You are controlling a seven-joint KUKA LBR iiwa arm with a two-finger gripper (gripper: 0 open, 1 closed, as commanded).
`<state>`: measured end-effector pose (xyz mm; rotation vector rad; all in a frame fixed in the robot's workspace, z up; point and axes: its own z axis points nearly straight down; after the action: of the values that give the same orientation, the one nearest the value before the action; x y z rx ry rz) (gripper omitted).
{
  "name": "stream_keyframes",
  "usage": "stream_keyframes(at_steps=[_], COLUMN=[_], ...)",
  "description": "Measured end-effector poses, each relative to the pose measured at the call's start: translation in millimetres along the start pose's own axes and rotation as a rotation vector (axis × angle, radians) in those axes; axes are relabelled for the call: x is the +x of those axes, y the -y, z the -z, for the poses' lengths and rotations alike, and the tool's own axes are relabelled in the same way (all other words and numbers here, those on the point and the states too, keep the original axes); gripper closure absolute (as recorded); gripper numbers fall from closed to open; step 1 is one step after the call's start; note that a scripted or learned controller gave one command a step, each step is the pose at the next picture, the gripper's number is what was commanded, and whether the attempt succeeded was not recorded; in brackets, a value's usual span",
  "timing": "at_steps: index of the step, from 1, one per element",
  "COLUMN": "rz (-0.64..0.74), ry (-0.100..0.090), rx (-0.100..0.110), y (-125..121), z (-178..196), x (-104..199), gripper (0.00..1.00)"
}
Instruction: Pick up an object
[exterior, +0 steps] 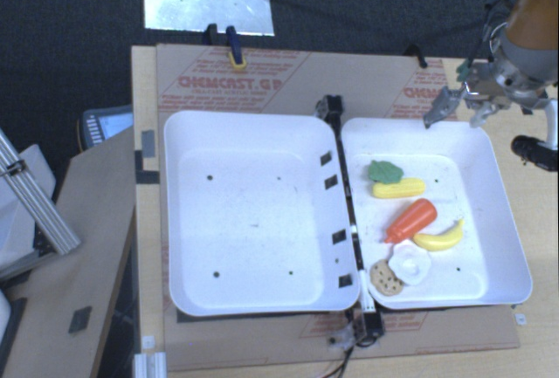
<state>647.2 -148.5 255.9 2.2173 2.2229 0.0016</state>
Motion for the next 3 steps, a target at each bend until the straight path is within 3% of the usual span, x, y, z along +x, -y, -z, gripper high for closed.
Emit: stream_keyframes(at_steps=[1,2,3], rz=[0.004,0.003,-0.002], ry=[-0.003,0.003,-0.002], rx=[0.008,-0.009,0.007], y=[52,-25,56], z=[-43,-22,-42], x=[46,5,27], gripper=[0.0,0.0,0.0])
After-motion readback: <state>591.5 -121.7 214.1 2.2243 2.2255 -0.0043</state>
